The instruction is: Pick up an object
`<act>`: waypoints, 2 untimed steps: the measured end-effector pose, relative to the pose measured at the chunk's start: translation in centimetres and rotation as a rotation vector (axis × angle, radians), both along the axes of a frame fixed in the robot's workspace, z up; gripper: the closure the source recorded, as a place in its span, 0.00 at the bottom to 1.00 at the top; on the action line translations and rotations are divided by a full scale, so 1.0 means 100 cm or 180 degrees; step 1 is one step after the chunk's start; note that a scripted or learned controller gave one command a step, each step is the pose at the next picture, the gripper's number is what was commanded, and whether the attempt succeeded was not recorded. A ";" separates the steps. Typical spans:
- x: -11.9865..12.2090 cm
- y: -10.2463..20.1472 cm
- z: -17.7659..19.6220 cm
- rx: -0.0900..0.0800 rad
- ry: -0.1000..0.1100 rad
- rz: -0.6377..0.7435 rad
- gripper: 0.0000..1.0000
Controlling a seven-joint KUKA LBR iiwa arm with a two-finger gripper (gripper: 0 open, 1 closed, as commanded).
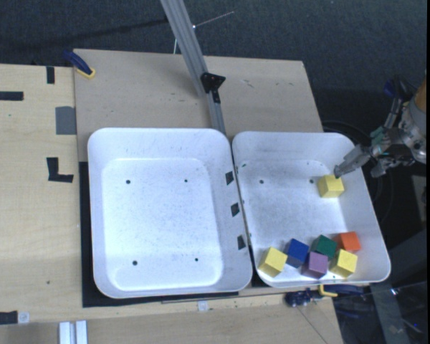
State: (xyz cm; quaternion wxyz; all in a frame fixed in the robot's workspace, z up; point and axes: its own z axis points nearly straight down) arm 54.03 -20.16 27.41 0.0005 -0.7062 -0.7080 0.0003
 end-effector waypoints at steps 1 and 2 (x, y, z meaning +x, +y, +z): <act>0.000 0.000 0.000 0.0001 0.0000 0.0000 0.00; 0.008 -0.005 -0.054 0.0000 0.0018 -0.0005 0.00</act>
